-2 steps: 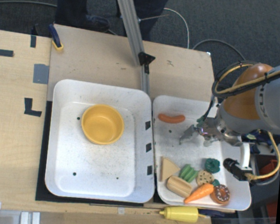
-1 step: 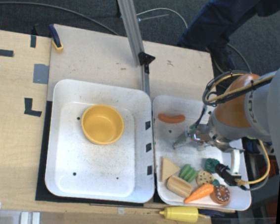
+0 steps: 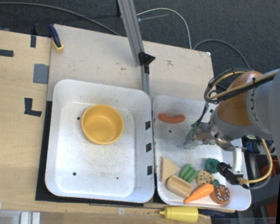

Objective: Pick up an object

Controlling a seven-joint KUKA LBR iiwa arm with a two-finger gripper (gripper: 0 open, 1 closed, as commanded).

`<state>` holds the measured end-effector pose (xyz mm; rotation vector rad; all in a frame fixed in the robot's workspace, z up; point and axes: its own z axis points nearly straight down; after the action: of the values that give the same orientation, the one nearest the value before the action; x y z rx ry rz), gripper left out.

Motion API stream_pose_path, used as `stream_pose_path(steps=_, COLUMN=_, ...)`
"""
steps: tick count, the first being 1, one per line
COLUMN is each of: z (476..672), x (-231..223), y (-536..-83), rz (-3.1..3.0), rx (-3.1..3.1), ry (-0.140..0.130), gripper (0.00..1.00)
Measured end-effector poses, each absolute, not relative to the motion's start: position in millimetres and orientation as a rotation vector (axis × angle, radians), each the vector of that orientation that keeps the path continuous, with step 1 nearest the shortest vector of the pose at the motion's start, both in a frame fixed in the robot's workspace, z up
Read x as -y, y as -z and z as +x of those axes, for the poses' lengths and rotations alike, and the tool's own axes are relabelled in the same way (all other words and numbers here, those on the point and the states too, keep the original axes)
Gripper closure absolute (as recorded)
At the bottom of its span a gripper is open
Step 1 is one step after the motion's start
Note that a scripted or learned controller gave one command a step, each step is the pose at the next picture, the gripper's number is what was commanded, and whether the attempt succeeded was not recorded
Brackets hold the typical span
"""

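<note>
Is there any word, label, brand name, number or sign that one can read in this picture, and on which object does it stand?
None: no readable text in the camera view.
The dark tape pieces on the wooden bench are plain shapes, not letters.
The round yellow bowl, the yellow mustard bottle, the orange toy carrot and the red toy sausage show no label.
The grey arm and its gripper bear no marking that I can make out at this size.
</note>
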<state>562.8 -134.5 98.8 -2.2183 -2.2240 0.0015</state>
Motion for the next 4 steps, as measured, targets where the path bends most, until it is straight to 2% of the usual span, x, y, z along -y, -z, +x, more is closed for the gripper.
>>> stream_pose_path(steps=2, z=557.7, x=130, y=-200, rz=-2.222, rx=2.225, ry=0.003, gripper=1.0)
stream_pose_path(steps=3, z=564.7, x=126, y=-261, rz=-2.222, rx=2.228, ry=0.004, gripper=1.0)
stream_pose_path(steps=4, z=565.2, x=79, y=-249, rz=-2.215, rx=2.226, ry=-0.001, gripper=1.0)
